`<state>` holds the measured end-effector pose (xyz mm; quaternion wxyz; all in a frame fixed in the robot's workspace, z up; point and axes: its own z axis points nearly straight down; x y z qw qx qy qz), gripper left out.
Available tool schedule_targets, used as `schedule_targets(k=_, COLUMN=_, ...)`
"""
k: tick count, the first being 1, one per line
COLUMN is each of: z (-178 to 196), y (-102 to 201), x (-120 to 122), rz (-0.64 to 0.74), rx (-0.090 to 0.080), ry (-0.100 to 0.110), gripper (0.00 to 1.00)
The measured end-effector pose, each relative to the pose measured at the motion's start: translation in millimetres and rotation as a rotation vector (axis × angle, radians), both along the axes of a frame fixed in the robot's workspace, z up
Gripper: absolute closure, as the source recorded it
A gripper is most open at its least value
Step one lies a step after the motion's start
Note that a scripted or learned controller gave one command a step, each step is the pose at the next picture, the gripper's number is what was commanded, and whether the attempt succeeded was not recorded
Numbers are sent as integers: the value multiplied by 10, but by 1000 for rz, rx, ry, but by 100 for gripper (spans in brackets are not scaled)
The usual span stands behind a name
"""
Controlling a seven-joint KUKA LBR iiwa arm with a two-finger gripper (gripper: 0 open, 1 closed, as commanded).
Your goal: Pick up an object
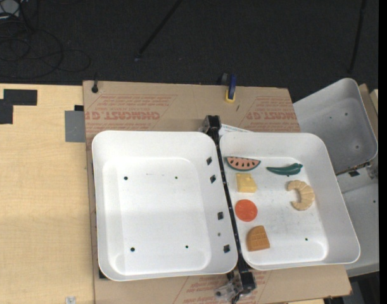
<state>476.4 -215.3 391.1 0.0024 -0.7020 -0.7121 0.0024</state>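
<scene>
The right bin (pixel 336 230) holds several toy foods. A watermelon slice (pixel 243 163) lies near its back left corner, with a green chili pepper (pixel 285 168) to its right. Below the slice sit a pale yellow cheese block (pixel 246 183), a round red-orange disc (pixel 246 210) and a tan bread piece (pixel 258 238), lined up along the bin's left side. A croissant (pixel 300 194) rests in the middle right.
The left bin (pixel 104 233) sits beside the right one, joined by a black clip strip (pixel 220 195). Both rest on a cardboard sheet (pixel 149 109). A grey metal plate (pixel 336 119) stands at the right. A blue-yellow clamp (pixel 230 88) sits at the cardboard's back edge.
</scene>
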Motion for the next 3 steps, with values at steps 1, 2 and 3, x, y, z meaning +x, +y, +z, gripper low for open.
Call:
schedule_targets(k=1, z=94, y=-3, x=4, rz=7, rx=0, ry=2, gripper=100)
schedule_targets(k=2, z=188, y=-4, x=8, rz=14, rx=0, ry=3, gripper=100)
schedule_targets(k=3, z=282, y=-6, x=13, rz=21, rx=0, ry=4, gripper=100)
